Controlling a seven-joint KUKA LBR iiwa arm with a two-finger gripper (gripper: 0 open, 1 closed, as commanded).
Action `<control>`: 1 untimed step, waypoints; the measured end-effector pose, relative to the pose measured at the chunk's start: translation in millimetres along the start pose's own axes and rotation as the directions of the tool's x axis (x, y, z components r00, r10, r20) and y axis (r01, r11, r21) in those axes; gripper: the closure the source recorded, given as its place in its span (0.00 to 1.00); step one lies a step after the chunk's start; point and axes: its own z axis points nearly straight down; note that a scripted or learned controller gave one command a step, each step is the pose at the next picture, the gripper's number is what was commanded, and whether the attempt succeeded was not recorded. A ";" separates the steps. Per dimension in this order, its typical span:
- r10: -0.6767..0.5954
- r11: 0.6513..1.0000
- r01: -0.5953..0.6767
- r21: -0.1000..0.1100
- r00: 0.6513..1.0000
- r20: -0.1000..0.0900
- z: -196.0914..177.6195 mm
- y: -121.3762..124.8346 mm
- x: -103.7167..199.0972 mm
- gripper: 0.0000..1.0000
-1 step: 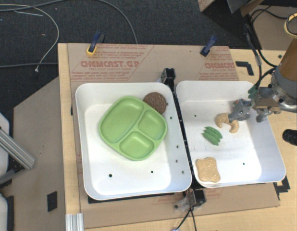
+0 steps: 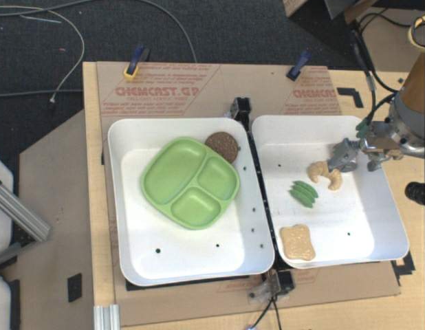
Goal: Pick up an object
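Note:
The right bin (image 2: 377,212) holds three small items. A beige curled piece, like a cashew or a piece of pastry (image 2: 323,174), lies near its middle. A green pea pod (image 2: 303,192) lies just below and left of it, and a tan slice of toast (image 2: 297,243) rests by the front left corner. My gripper (image 2: 340,157) reaches in from the right and hangs right at the upper right end of the beige piece, low over the bin. Nothing is visibly lifted.
The left bin (image 2: 130,253) holds a green divided plate (image 2: 191,182) with a round brown patty (image 2: 221,144) at its far edge. Both bins stand on a cardboard sheet (image 2: 164,84) held by blue clamps. Cables trail at the right rear.

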 end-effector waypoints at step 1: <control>0.001 1.000 -0.001 0.003 1.000 -0.001 42.2 -4.2 0.3 0.00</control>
